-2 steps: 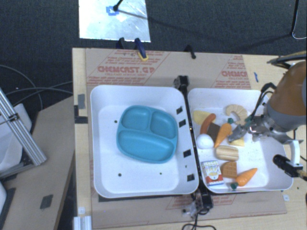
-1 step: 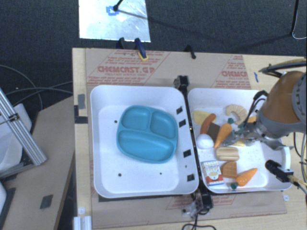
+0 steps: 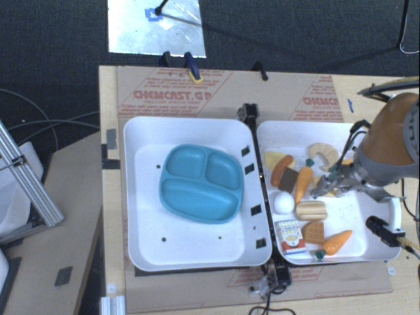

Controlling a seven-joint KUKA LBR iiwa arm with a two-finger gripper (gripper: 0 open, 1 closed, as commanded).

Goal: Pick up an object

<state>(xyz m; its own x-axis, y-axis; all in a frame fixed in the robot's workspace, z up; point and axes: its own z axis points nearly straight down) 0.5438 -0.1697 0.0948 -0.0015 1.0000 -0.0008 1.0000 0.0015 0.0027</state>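
Note:
The right bin [image 3: 348, 131] holds several toy foods: a yellow wedge [image 3: 272, 157], a reddish-brown sausage [image 3: 283, 170], an orange carrot [image 3: 302, 184], a beige croissant [image 3: 323, 152], a white egg [image 3: 283, 203], a hot dog bun [image 3: 311, 210], a small red-and-white carton [image 3: 291, 235], a brown waffle piece [image 3: 314, 231] and a second carrot [image 3: 337, 241]. My gripper [image 3: 326, 186] reaches in from the right and hangs low over the middle of this bin, just right of the first carrot and above the bun. Nothing shows between its tips.
The left bin [image 3: 141, 143] carries a blue divided plate [image 3: 201, 182]. A black divider with clips [image 3: 254, 176] runs between the bins. The arm's grey and orange body [image 3: 391, 143] covers the right bin's far right side.

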